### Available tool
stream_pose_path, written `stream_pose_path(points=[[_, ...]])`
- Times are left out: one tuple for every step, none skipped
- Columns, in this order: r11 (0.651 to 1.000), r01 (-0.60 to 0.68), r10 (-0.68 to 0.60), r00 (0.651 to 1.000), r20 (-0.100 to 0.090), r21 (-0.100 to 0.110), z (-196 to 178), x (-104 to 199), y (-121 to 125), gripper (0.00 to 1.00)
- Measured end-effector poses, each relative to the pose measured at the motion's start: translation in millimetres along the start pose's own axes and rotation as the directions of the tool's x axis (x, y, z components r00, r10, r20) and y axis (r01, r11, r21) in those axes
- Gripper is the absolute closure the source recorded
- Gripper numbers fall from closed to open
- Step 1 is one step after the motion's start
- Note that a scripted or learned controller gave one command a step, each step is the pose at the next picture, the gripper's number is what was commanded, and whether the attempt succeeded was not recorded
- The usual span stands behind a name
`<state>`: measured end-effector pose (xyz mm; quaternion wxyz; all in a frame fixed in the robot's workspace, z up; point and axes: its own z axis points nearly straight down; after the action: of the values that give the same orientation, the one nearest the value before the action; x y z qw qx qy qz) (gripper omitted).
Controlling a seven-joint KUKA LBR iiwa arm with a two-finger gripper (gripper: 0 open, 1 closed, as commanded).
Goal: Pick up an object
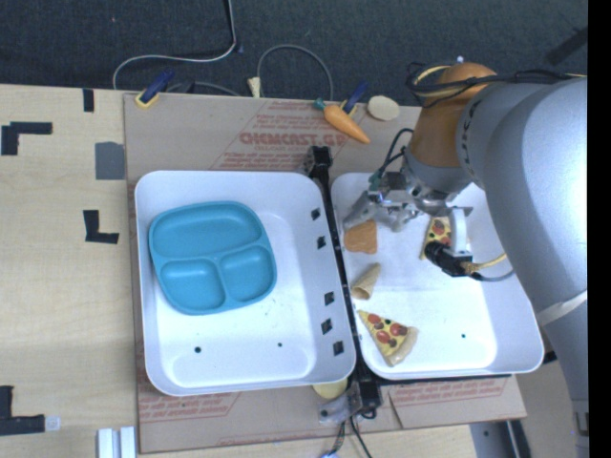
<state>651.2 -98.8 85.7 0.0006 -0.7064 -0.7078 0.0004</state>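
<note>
While over right bin [496,346]:
Pincer [368,211]: grip state cannot tell
Brown piece [361,238]: just below pincer
Pizza slice [388,335]: well below

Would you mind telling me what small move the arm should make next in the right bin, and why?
Probably a short descent straight down. The end effector hangs at the right bin's upper left, just above the brown toast-like piece, and nothing shows between its tips. The cone and pizza slice lie farther off, so the brown piece seems the nearest target.
</note>
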Motion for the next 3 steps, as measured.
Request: stream_pose_path(points=[[1.0,-0.001,0.001,1.0,0.001,-0.003,-0.2,0.4,-0.2,0.0],[1.0,0.0,0.0,1.0,0.0,-0.001,0.1,-1.0,7.6,0.0],[1.0,-0.001,0.001,1.0,0.003,-0.006,-0.4,-0.1,-0.9,0.0]])
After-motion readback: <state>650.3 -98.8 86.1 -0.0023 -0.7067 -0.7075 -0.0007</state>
